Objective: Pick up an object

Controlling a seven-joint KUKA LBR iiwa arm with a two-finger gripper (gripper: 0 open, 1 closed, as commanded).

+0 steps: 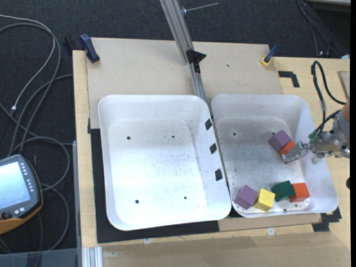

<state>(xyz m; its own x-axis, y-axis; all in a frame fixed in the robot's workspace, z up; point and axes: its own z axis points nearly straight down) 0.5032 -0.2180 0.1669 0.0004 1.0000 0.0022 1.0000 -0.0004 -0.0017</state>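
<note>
The end effector (300, 152) reaches in low over the right bin (261, 107) from its right wall. A grey fingertip lies just beside the lower edge of the purple block (279, 139), which sits against an orange block (287, 147). Whether the tip touches that pair is too fine to tell. How far apart the fingers stand cannot be read from this angle, and no block shows between them, so nothing counts as held.

Judging by the task, this purple and orange pair is the likely target, being nearest the tip. Farther off, toward the bin's near wall, four more blocks crowd together: a green block (282, 189) touching a second orange block (300, 191), with a yellow block (266, 199) and a second purple block (246, 196) alongside. Their huddle along the rim probably makes them awkward to grasp. Well beyond, the left bin (156, 160) rests on the tabletop (139, 65).
</note>
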